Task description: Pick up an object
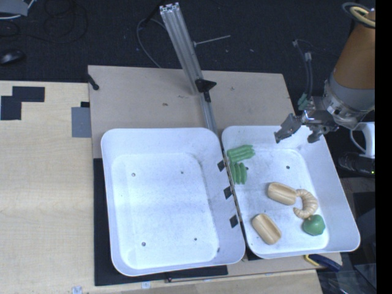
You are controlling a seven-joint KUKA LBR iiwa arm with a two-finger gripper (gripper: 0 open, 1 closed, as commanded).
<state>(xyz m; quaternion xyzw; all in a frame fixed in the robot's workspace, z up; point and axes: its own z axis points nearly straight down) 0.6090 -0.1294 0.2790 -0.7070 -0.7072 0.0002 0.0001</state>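
A light wooden table top [43, 182] is lying at the far left, at about nine o'clock, with dark patches near its top edge. Next to it a brown board [147, 100] is sitting under two white bins. The left bin [116, 146] is taking up the middle of the view. A long silver metal bar [187, 48] is leaning up toward twelve o'clock from the spot where the two bins are meeting. The right bin [343, 225] is sitting at about four o'clock, touching the left bin along one side. Inside it, a green ridged toy [239, 162] is lying against the left wall, right by the divide. Further right, a tan bread roll [282, 193] is lying near the middle, and a curled shrimp toy [306, 204] is touching its right end. A second tan roll [266, 228] is lying below them, toward five o'clock. A small green round toy [314, 225] is sitting just under the shrimp. The gripper [298, 130] is hanging over the top edge of the right bin, at about two o'clock, well apart from all the toys. Its two fingers are spreading wide and nothing is sitting between them. The grey and orange arm [355, 66] is reaching in from the right edge.
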